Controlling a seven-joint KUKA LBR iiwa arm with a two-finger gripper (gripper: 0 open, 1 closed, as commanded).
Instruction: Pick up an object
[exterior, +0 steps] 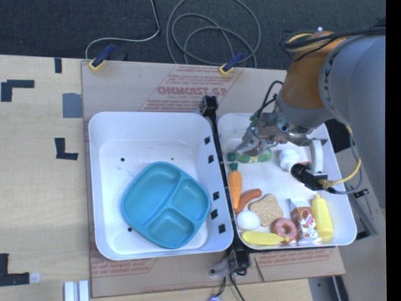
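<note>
My gripper [252,146] hangs low over the far left part of the right bin [346,234], just above a green toy vegetable [243,158] by the bin's left wall. In front of it lie an orange carrot [235,185], a red sausage [250,197], a slice of bread [268,209], a white egg [248,220], a yellow banana [259,237], a pink donut [287,228] and a yellow bottle [322,217]. A white round piece [289,158] sits right of the gripper. Whether anything is held is hidden by the wrist.
The left bin [100,137] holds a blue divided plate [166,204]. A black divider [215,155] runs between the bins. The grey arm with its orange band [307,80] covers the right bin's far right corner. Cables [213,24] lie beyond the bench.
</note>
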